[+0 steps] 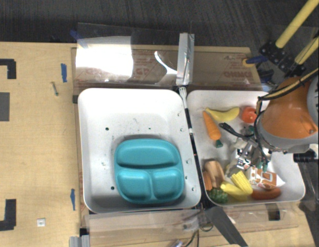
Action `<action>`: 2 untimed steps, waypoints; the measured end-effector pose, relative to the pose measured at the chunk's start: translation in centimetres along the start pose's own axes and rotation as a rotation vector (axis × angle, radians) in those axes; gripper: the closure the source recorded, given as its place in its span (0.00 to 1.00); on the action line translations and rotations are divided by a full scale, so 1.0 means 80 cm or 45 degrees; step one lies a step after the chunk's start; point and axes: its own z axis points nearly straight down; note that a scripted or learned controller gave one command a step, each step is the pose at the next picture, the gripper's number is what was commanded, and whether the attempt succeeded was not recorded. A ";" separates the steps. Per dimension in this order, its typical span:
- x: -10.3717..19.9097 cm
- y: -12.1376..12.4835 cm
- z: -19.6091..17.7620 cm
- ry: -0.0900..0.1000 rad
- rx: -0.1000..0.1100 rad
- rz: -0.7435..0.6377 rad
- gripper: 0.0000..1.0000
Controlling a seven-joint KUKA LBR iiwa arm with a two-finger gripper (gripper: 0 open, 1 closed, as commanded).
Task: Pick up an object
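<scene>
Over the right-hand shallow white plastic bin (298,189) hangs the claw (248,158) of the grey arm with its orange band (289,118), low among a heap of small plastic toy foods; whether it is spread or pressed together I cannot tell, for wires and metal parts blur together there.

Just below the claw lies a yellow toy corn cob (240,180), probably the likeliest pick. It looks light, hollow and stiff, with a ridged skin that should give some purchase; a pinch across its short width near the middle seems best, since the rounded ends would likely slip out.

Left of the claw rests an orange toy carrot (212,126), tapered and smooth, so a hold on its thick end would be safer. Above and left of the claw sits a yellow toy banana (224,115), curved and prone to roll.

Far left of the claw, in the other white bin (97,112), lies a teal divided plastic tray (148,170).
</scene>
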 end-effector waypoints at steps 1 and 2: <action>-0.125 0.059 0.009 0.044 0.010 -0.061 0.00; -0.125 0.067 0.009 0.046 0.023 0.008 0.00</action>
